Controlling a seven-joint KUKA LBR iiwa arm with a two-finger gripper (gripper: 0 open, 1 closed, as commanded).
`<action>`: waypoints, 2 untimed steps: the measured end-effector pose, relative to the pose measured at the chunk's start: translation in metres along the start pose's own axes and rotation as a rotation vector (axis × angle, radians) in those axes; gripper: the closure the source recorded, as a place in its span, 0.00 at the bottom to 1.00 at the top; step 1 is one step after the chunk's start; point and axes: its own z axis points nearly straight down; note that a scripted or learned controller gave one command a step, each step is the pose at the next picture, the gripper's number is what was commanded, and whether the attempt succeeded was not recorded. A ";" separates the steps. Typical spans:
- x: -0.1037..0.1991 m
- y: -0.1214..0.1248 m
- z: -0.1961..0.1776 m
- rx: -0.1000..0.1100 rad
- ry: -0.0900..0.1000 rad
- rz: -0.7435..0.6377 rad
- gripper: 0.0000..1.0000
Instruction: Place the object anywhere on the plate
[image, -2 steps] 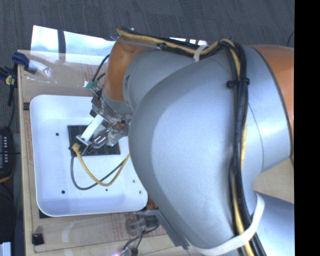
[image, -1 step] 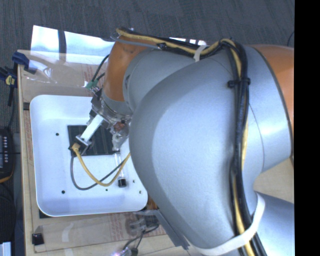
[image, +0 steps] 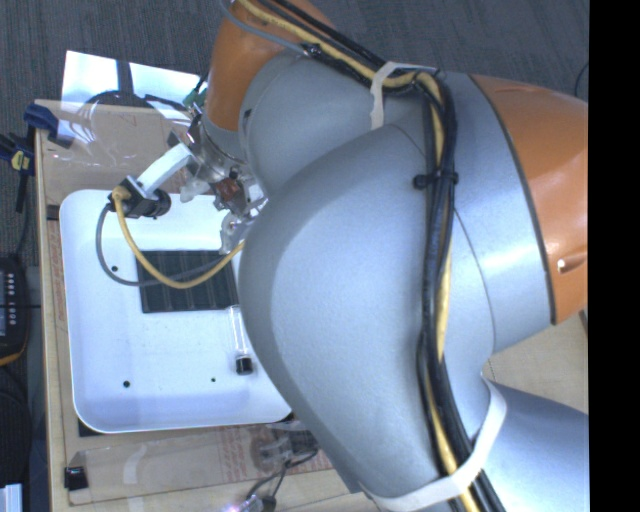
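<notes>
One white bin (image: 150, 390) is showing on the table (image: 130, 460), and the grey arm (image: 400, 300) is looming across most of the scene from the bin's right side. The end effector (image: 228, 200) is hanging over the bin's upper right corner, but its tip is tangled among brackets and cable, so I cannot tell how it is set, nor whether it is carrying anything.

Inside the bin, a dark ribbed rectangle (image: 188, 280) is lying just left of the arm's bulk, with a yellow cable (image: 170, 275) looping across it. Toward the bin's lower right, a small clear tube with a black end (image: 241, 350) is lying on the white floor; this is probably the object, though that is a guess. The plate is not something I can make out; it may be sitting behind the arm.

Doing this step well is calling for a confirmed grasp first: the object should be sitting visibly in the grip before any carry. The loose cable is risking a snag on the bin's contents, so a straight vertical lift is looking safest.
</notes>
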 end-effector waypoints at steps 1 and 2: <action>0.001 -0.001 -0.010 -0.002 0.000 -0.005 1.00; 0.001 -0.001 -0.010 -0.002 0.001 -0.005 0.00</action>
